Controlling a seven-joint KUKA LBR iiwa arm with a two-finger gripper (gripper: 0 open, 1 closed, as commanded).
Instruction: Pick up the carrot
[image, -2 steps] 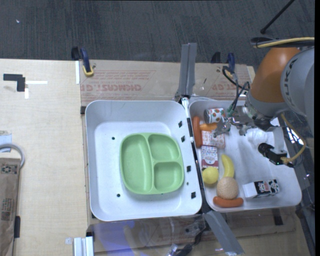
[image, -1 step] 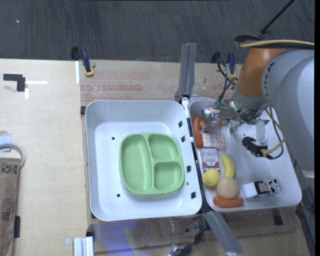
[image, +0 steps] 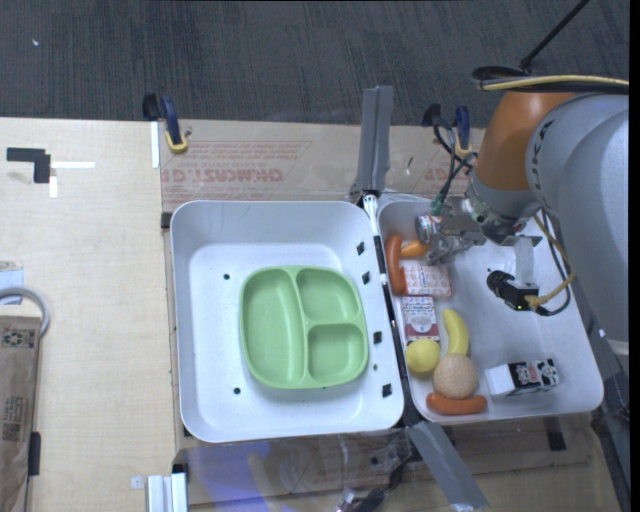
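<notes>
You're seeing the gripper (image: 437, 238) hanging over the right bin (image: 570, 385), just beside the carrot (image: 411, 248) (its grip state is unclear, nothing visibly held).

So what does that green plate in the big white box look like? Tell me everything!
The green plate is a pale green tray with rounded corners and a smooth look, like plastic. Raised walls split it into three sections: one long section on the view's left and two smaller ones on the right. No food lies in any of them. It lies flat, right way up, near the middle of the left white bin, resting on the bin's floor and apart from its walls. Nothing else touches it.
</notes>
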